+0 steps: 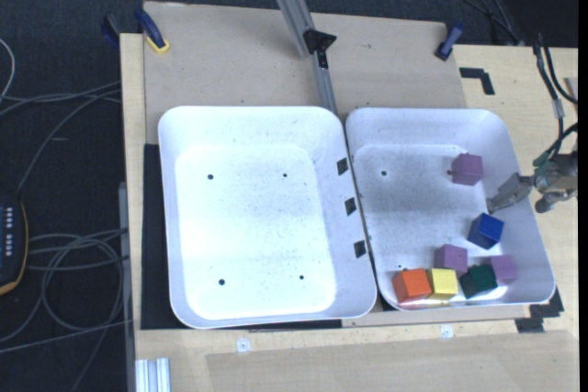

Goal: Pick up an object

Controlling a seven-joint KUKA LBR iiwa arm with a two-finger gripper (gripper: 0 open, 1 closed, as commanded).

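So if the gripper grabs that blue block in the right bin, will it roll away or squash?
The blue block looks like a small solid cube with flat faces, so it probably slides rather than rolls. It sits tilted, a corner toward the gripper, so it may twist when pinched. It seems rigid, likely light, and stands apart from the purple block.

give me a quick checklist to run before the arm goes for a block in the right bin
1. Blocks present in the right bin: ok, seven lie there.
2. End effector carrying nothing: ok, nothing sits at its tip.
3. End effector over the right bin: ok, at its right edge.
4. Easy target: ok, the blue block lies just below the tip, apart from the others.
5. Lone purple block free on all sides: ok.
6. Bottom-row orange block, yellow block and green block spaced for grasping: not ok, packed together against the wall.
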